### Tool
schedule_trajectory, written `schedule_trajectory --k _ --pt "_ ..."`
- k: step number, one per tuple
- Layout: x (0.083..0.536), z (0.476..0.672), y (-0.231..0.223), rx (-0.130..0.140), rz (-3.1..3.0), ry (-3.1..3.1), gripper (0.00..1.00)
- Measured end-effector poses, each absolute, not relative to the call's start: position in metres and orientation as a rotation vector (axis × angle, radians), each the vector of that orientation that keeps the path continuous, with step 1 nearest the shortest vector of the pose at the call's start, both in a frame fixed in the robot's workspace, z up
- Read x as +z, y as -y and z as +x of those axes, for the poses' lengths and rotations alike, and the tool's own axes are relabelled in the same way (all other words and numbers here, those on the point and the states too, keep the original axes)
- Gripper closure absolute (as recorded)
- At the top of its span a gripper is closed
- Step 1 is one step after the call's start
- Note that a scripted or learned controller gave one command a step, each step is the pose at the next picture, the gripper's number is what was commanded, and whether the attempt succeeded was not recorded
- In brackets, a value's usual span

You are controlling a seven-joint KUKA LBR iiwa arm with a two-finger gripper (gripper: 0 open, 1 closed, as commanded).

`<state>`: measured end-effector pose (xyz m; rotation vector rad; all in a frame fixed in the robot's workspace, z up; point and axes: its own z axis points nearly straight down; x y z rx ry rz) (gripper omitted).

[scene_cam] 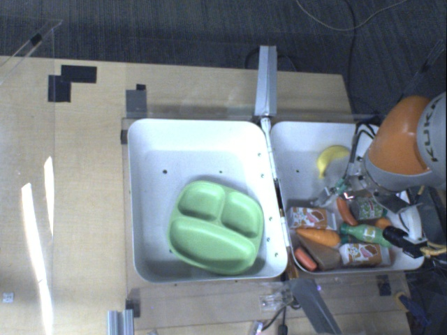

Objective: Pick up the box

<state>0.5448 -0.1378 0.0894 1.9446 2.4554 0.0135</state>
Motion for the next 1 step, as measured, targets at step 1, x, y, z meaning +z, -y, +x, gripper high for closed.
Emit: schedule_trajectory --k 1 --pt "0.0899 0.5113 0.0897 0.016 2.155 -2.269 0.00"
